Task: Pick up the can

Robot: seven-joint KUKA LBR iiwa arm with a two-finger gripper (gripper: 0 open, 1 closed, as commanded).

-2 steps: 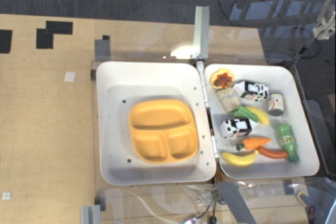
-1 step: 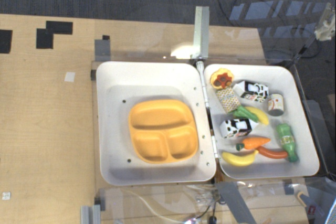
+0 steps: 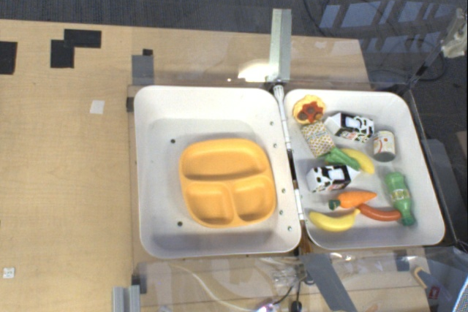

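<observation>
The can [image 3: 384,145] is lying on its side in the right bin [image 3: 420,129], a small grey cylinder showing a pale label with red marks. It is sitting just right of the cow-patterned carton [image 3: 354,127], above the green bottle [image 3: 399,196]. The jaws' state cannot be told.

At the far right edge of the scene a small pale shape [image 3: 455,42] is seen, partly cut off by the edge. It is blurred and lies behind a shiny, see-through surface. Whether it is a part of the arm cannot be told, so nothing can be said of pose or grip from it.
</observation>
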